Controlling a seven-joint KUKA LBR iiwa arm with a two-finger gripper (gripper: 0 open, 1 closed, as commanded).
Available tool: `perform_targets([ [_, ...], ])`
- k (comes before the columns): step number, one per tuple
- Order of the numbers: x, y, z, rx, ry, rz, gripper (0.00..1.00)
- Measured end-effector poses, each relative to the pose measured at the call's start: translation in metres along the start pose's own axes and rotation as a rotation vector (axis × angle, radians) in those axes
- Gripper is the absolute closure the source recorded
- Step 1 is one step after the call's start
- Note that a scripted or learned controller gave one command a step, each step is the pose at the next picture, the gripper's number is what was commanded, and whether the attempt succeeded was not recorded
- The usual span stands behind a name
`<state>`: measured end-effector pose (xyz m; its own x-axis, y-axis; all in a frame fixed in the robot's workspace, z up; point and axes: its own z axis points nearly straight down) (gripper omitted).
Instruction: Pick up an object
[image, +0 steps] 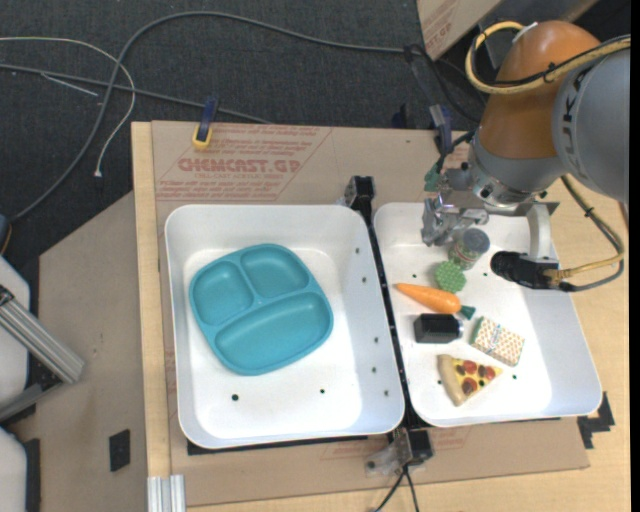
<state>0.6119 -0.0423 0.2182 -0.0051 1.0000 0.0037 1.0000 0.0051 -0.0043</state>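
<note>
White right bin (560, 385): landmark; toys cluster at its centre, bare floor along the right edge.
Gripper (452, 232): low at the bin's upper left; finger opening and hold cannot be told.
Carrot (428, 297): bin centre, below the gripper.
Green toy (449, 276): touching the carrot's upper side.
Black block (436, 328): just under the carrot.
Pizza slice (466, 377): toward the bin's front edge.
Left bin (190, 400): holds a teal plate (262, 308).

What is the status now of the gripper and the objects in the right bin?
Two-finger gripper low over right white bin, nothing seen held. Green round toy just below it, orange toy carrot next. Nothing blocking.
</note>
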Motion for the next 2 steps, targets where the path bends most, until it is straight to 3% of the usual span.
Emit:
perform_targets([
  [2,0.103,-0.04,-0.008,-0.001,0.0,-0.002,1.0],
])
